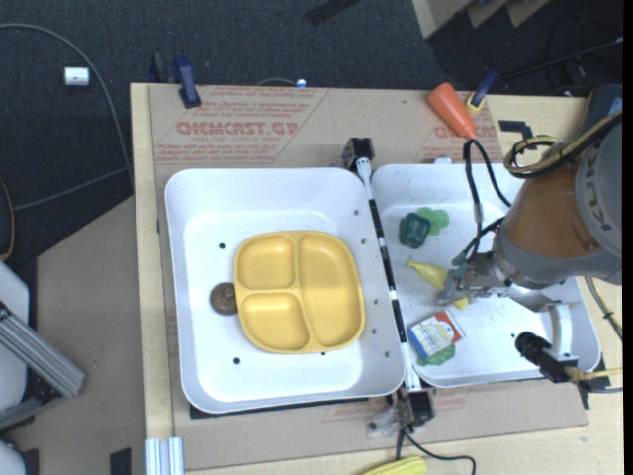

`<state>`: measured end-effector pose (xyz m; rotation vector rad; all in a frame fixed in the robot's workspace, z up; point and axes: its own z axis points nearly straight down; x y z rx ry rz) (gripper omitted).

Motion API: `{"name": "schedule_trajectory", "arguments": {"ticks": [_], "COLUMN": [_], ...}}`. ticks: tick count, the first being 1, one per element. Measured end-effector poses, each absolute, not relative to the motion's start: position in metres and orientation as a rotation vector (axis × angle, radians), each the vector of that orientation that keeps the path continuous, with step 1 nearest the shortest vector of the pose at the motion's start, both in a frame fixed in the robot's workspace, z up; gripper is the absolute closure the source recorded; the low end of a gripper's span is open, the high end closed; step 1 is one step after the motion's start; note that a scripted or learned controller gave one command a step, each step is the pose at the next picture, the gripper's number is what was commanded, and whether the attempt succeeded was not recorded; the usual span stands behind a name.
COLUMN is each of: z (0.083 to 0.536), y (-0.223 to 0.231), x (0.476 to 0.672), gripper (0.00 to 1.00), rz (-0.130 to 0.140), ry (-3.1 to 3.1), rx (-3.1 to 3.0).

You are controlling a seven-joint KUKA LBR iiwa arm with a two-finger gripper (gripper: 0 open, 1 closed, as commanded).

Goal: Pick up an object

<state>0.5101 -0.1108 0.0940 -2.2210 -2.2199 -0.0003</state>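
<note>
Gripper [457,287] low in the right white bin [584,349].
You cannot tell its finger state; it touches the small yellow wedge-shaped piece [427,272].

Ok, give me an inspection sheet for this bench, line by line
Surface: cardboard-topped bench bearing left bin and right bin.
Job's things: yellow divided plate and brown disc in left bin; green toy, yellow piece, small carton in right bin.
Clutter: orange tool, blue clamp.
Pincer: pincer low in right bin beside yellow piece; grip unclear.
Cables: black cable along arm.
Surroundings: dark carpet.
</note>
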Motion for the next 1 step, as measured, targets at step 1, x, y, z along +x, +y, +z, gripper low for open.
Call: {"name": "schedule_trajectory", "arguments": {"ticks": [1], "z": [0.1850], "y": [-0.0316], "x": [0.5520], "gripper": [1.00], "rz": [-0.002], "ry": [-2.223], "rx": [-2.219]}}
